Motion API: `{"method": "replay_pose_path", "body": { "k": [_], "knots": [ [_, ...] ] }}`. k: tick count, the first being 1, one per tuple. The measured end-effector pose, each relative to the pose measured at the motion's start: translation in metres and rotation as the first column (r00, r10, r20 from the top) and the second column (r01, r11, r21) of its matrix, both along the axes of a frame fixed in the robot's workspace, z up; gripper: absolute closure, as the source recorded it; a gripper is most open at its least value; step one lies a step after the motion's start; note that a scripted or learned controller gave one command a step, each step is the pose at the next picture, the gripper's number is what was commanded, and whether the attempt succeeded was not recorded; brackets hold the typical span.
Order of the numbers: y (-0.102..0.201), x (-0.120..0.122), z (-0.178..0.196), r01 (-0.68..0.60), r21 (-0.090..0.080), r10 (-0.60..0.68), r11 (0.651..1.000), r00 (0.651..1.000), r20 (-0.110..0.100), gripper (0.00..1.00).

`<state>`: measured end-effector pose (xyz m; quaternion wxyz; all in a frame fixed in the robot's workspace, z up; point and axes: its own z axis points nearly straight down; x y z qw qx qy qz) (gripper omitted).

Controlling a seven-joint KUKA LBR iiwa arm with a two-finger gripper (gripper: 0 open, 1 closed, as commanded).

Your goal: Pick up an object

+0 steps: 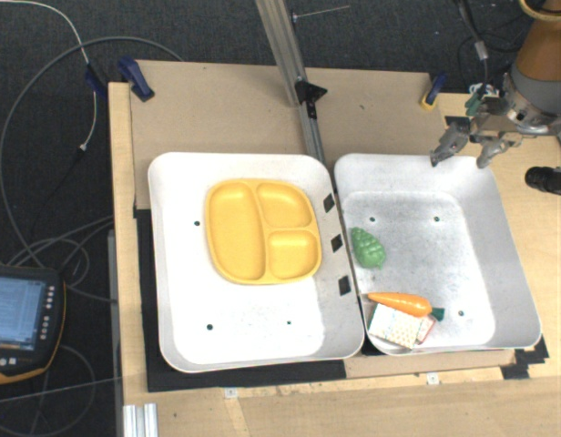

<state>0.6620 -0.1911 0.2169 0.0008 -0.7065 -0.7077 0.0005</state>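
The right bin (481, 244) holds three things. A green leafy toy (367, 248) lies near its left wall. An orange carrot (401, 303) lies near the front, resting on a small pale box (399, 327) at the front edge. My gripper (464, 153) hangs over the back rim of the right bin, its two dark fingers spread apart with nothing between them. It is well behind and to the right of the objects.
A yellow three-compartment tray (262, 229) sits in the left bin (185, 317). A metal pole (280, 35) slants up from between the bins. Blue clamps (135, 78) grip the bench's back corners. Cables and a pendant (21, 321) lie off the bench at left.
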Motion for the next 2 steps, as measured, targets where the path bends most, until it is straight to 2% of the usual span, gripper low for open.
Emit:
{"method": "replay_pose_path", "body": {
  "k": [1, 2],
  "knots": [
    [0.0, 0.0, 0.0, 0.0, 0.0, 0.0, 1.0, 1.0, 0.0, 0.0],
    [-0.002, 0.002, -0.063, 0.001, 0.001, -0.001, 1.0, 1.0, -0.006, 0.0]
  ]
}}
